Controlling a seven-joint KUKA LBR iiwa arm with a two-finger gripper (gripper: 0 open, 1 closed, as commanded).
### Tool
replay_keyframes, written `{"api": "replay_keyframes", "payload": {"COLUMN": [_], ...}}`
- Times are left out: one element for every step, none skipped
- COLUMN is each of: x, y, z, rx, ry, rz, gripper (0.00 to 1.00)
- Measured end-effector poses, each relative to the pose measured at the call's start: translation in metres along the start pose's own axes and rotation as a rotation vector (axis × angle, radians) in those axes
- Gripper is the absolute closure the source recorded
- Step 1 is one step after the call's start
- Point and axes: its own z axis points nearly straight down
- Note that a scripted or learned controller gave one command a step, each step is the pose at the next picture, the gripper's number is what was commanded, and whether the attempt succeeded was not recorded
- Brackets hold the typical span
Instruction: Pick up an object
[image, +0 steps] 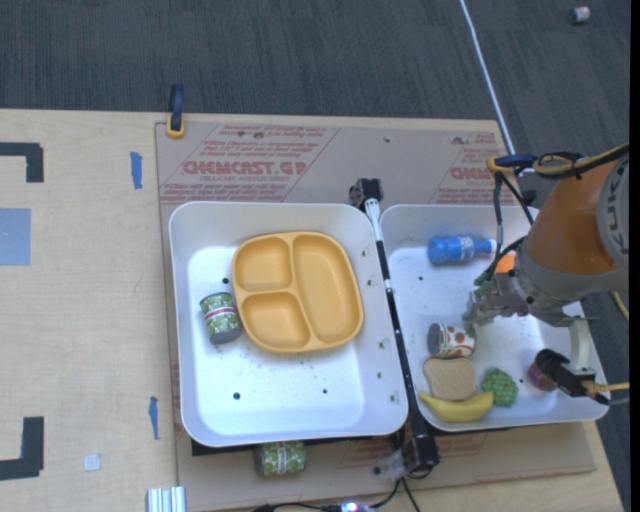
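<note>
**Claw low in the right bin, small can just beside it**

While the arm (575, 235) leans in from the right, the surface (80, 330) carries two white bins side by side. Largest of the contents is the yellow tray (297, 290), three-sectioned, lying in the left bin (290, 410) with a green can (220, 318) on its side touching the tray's left edge. A second green can (281, 458) lies outside, just below that bin's front rim.

Everything else sits in the right bin (420, 255). A blue bottle (458, 248) lies near the back, its long axis running left to right, well apart from the front cluster. Along the front wall a banana (457, 406) curves left to right, with a bread slice (450, 378) touching it from behind and a broccoli (499, 387) just at its right end. A dark round piece (543, 374) sits near the right wall.

The claw (487, 302) hangs over the middle of this bin. Nearest to it is the small can (452, 340), red-and-white labelled, lying just to the claw's left and toward the front; the bottle lies farther off, toward the back. My reading is that the small can is the likeliest pick, calling for a short shift left and forward.

Whether the claw is spread or clenched I cannot tell; nothing is seen gripped in it.
</note>
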Motion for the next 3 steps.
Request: {"api": "replay_keyframes", "payload": {"x": [0.000, 0.039, 0.033], "y": [0.000, -0.009, -0.061], "z": [0.000, 0.011, 0.010], "rx": [0.000, 0.007, 0.005], "ry": [0.000, 0.003, 0.002], "rz": [0.000, -0.002, -0.001], "gripper": [0.00, 0.00, 0.00]}}
